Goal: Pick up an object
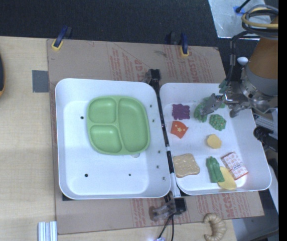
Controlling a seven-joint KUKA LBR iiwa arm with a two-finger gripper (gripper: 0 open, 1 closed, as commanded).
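My hand (pixel 214 104) sits over the right bin (pixel 258 149); green broccoli (pixel 217 121) lies just below-left of it. Grip state: can't tell.

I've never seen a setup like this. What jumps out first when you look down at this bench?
The green divided plate sits alone in the left white bin, bright against it. The right white bin holds a scatter of toy foods, among them a purple piece, a red piece and a slice of toast. The gripper reaches in from the right, over that bin's far end beside a green piece.
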